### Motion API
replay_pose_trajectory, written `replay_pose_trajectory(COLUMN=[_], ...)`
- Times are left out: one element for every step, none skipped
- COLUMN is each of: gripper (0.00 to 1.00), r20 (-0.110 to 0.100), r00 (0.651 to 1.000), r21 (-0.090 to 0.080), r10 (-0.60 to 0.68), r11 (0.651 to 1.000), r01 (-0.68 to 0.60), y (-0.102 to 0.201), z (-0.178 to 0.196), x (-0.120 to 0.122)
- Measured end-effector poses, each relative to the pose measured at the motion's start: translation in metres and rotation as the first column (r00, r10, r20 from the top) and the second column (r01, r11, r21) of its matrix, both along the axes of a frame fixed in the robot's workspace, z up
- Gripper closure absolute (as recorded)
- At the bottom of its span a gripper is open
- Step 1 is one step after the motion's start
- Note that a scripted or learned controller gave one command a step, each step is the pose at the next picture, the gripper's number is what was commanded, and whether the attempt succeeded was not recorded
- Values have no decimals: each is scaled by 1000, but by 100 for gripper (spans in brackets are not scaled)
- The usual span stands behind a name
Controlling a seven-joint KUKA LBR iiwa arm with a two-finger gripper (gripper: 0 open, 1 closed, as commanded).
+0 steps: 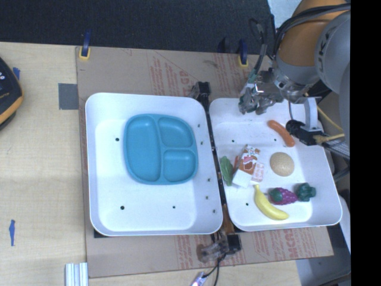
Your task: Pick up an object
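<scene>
tool hovering over the right bin's far rim, can't tell if it's open, nothing visibly held | pickable stuff below it: sausage, carton, banana | blue tray alone in left bin, probably the drop spot

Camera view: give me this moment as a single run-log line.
gripper: over right bin's far edge, nothing seen held | toy food in right bin | blue divided plate in left bin
</scene>
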State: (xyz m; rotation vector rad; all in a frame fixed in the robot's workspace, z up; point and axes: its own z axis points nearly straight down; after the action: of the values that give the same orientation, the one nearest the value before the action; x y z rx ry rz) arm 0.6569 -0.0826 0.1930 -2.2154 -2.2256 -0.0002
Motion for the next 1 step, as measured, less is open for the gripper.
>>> replay_pose_trajectory(gripper=[100], r20=[-3], r00=[1000], r21=[0], r10=[1], r11=[1000], r01=[-1], y=[43], z=[50], x=[-71])
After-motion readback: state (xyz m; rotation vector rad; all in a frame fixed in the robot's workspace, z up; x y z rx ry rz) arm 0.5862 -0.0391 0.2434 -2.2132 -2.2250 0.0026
